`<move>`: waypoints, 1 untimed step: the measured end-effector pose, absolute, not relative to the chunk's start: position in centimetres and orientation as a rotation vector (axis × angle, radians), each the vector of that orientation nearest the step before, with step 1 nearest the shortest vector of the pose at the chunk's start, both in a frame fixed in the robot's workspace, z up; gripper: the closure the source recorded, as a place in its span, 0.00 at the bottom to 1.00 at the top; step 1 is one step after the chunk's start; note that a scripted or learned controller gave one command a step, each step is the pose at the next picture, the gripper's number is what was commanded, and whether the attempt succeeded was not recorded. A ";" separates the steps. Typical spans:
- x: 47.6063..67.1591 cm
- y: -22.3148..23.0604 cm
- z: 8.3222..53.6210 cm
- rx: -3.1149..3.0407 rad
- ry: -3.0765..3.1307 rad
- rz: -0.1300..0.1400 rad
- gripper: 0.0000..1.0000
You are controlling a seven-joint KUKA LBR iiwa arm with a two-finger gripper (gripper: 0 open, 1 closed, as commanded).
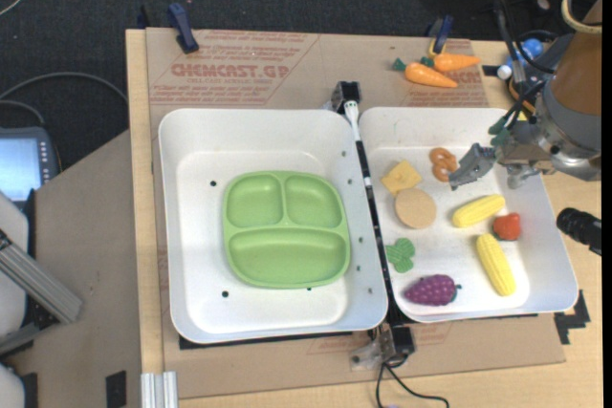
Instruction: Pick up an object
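Grapes [432, 289]: purple bunch at the near edge of the right bin [550, 296], with a green leafy piece [401, 252] just beyond it by the bin's left wall
Corn [495, 264]: yellow cob near the right bin's near right corner, a red tomato [508, 225] just beyond it
Middle of right bin: tan round disc [415, 208], yellow cheese wedge [402, 176] touching its far side, a banana [476, 210] to the right
Pretzel [441, 161]: orange, toward the far edge, just left of the pincer
Pincer [471, 167]: low over the right bin above the banana, nothing visibly between its fingers; released or clenched cannot be told
Left bin [182, 205]: holds a green divided plate [284, 228]
Tabletop far right corner: two carrots [435, 70] outside the bins
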State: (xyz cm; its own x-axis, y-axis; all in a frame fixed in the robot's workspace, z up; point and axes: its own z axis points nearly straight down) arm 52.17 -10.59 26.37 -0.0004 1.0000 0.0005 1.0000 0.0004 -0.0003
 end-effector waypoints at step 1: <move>47.4 -15.7 11.7 -2.221 -2.204 0.014 0.00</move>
